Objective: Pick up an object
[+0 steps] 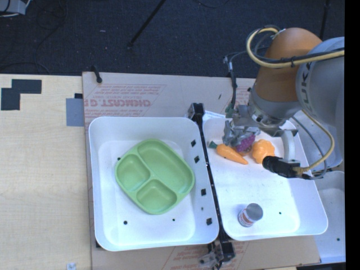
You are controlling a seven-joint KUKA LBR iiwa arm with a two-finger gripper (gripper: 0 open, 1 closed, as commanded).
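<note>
The arm, grey with its orange band, reaches in over the right-hand bin and sets its hand down at the far part of that bin, close to the divider between the two bins. Right under the hand lies a small purple object, a bunched, grape-like toy; the hand's metal parts crowd over its top, and whether the hand is spread or closed on it cannot be told from this angle. Touching the purple object on the side toward the divider is an orange carrot, lying slantwise with its green end pointing to the divider. On the purple object's other side, just beside it, sits a rounded orange-yellow toy. Well apart from the hand, at the near part of the same bin, a small can lies tipped with its grey lid upward. Across the divider, the left bin holds a green sectioned plate, lying flat.
</note>
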